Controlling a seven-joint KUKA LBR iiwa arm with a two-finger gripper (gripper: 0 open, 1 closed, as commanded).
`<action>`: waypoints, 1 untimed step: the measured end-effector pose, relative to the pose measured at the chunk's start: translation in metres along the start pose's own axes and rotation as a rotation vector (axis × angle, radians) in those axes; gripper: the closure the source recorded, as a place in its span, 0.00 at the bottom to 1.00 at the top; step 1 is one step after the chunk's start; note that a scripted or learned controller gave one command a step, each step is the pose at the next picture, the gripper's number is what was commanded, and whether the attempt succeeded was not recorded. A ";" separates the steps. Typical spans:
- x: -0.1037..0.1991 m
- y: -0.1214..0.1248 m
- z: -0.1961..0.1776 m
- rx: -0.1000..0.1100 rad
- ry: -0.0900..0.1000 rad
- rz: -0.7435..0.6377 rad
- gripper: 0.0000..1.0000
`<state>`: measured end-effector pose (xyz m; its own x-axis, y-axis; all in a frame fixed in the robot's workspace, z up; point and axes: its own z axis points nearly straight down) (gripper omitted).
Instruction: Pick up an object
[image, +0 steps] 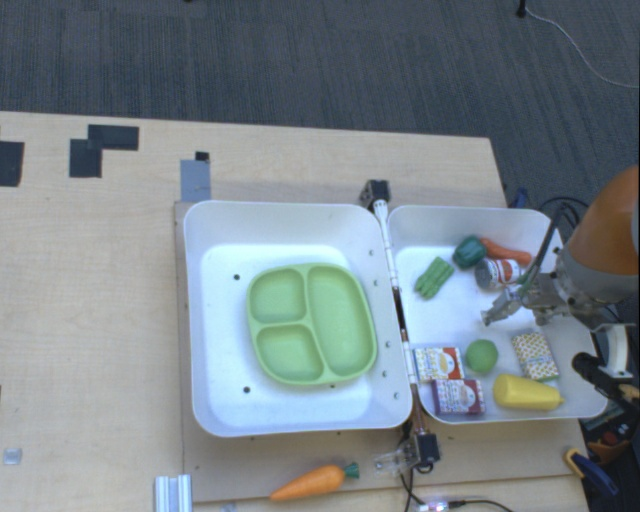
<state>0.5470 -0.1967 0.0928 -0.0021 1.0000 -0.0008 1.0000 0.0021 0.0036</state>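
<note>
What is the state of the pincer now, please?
Pincer: over the right bin, open or closed cannot be told.

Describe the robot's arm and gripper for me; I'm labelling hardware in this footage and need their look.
The arm enters from the right as a rounded body with a broad orange band over a grey section. Below it, the two-finger gripper is a slim assembly of dull grey metal, with thin dark rods or cables running up from it towards the wrist. No markings are legible.
</note>
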 end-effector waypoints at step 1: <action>0.077 -0.050 0.006 -0.007 -0.001 -0.002 0.00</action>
<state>0.4965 -0.1201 0.0870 -0.0037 1.0000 -0.0016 0.9999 0.0037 0.0102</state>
